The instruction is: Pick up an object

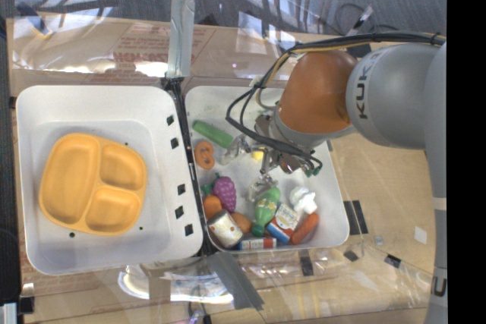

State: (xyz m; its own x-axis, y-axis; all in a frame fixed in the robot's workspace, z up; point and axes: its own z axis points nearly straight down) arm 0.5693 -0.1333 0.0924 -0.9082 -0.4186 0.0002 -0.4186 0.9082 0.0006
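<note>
Grey carpet runs behind the tabletop [380, 163], which is covered in brown cardboard and shiny clear film, with strips of grey tape [181, 38] at the seam between two white bins. From where I stand, the left bin [45, 106] carries a yellow divided tray [93, 183] with three compartments, lying flat near its middle. The right bin [334, 201] is crowded with toy groceries: a green cucumber [213, 134] near the top left, an orange slice [204, 155] just below it, a purple bunch of grapes [225, 192], a small tin can [224, 229] at the bottom edge, a green bottle [265, 209], a white-capped carton [291, 213] and an orange carrot [304, 228] in the lower right corner. The arm [395, 99] comes in from the right, its orange band [319, 95] hanging over the upper half of this bin, with black cables looping around it. The gripper [267, 162] points down among the items, just above the green bottle; its metal parts blur together and whether it has hold of anything I cannot tell.
</note>
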